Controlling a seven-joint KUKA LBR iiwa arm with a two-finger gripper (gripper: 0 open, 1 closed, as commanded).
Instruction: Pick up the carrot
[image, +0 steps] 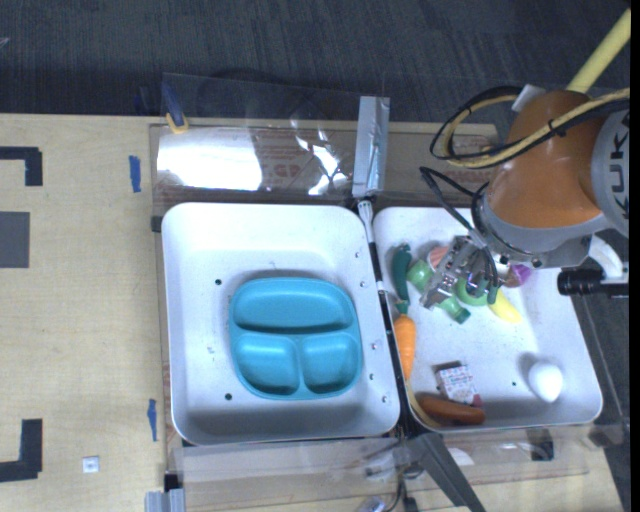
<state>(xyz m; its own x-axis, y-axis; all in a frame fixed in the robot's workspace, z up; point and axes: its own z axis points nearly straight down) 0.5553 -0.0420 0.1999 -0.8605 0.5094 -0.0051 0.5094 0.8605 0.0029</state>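
Lying along the right bin's (585, 345) left edge: carrot (405, 342); gripper (455, 280) above toys nearby, grip unclear.

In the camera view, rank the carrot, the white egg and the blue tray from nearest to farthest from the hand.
1. carrot: just below-left of the hand, along the right bin's left wall.
2. white egg: lower right of the same bin.
3. blue tray: in the left bin, farthest.
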